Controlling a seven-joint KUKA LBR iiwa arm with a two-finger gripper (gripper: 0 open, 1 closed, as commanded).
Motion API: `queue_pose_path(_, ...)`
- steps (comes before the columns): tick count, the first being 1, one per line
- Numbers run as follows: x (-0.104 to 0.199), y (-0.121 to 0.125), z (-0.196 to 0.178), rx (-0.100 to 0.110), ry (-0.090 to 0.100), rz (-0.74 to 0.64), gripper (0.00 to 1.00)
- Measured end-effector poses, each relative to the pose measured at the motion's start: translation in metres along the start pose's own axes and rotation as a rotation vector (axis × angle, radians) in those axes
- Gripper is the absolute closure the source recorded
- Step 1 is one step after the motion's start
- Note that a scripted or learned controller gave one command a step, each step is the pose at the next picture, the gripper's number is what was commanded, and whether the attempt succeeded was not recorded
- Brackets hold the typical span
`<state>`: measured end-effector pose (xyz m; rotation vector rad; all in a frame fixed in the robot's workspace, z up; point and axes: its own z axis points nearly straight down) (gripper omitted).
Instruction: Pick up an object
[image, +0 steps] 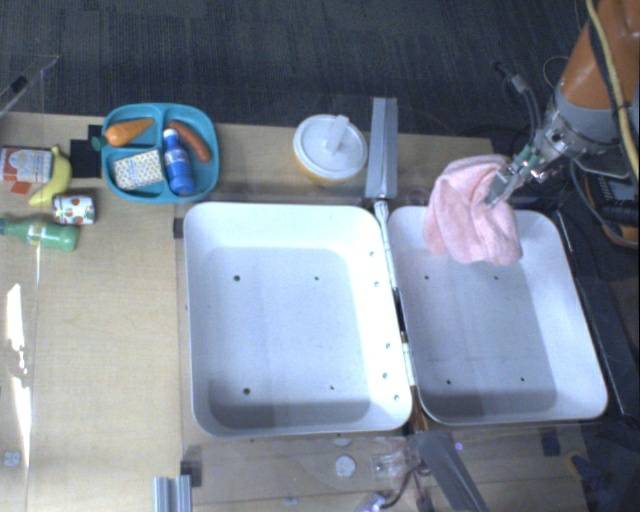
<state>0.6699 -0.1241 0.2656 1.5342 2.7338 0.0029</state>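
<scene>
Two white bins sit side by side on the worktop. Over the far edge of the right bin hangs a pink cloth, bunched and draped, its upper part meeting the tool that reaches in from the right. The tool's fingers look pinched together on a fold of the cloth. The left bin lies beside it. Beyond sit a blue divided tray of toy food and a white lidded cup.
</scene>
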Motion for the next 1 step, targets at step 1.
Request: queue_pose_path(1, 0.0625, 0.0372, 0.0634, 0.002, 0.003, -0.035, 1.00)
